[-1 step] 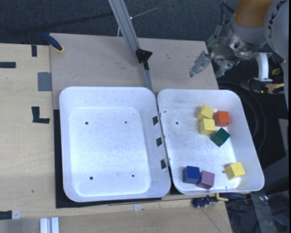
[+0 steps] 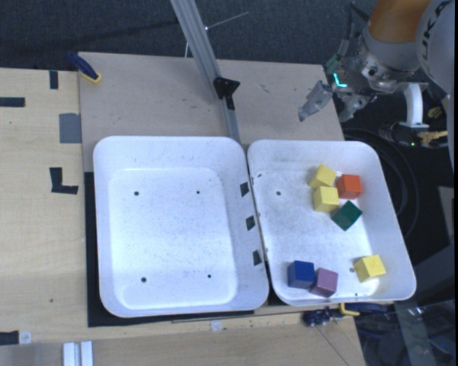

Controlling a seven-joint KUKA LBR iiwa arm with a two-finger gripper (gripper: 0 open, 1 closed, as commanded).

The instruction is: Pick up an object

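1. Your gripper hangs above the bare tabletop, just beyond the far edge of the right bin, near that bin's far middle. Nothing sits between its fingers.
2. You can see two grey fingers pointing down and to the left, with a small gap between them, so the gripper reads as spread. A teal light glows on its body.
3. All the blocks lie in the right bin, well apart from the gripper and nearer you than it is.
4. Closest to the gripper is a cluster near the bin's far right corner: a yellow block, an orange block just beside it, a second yellow block below the first, and a dark green block tilted on the near side of the group.
5. Along the bin's near edge you have a blue block touching a purple block, and a third yellow block near the near right corner.
6. The left bin lies alongside, its rim meeting the right bin's.
7. The arm is cut off by the top and right edges, so only its wrist and orange band show. Whether the cluster's blocks touch one another is hard to tell.
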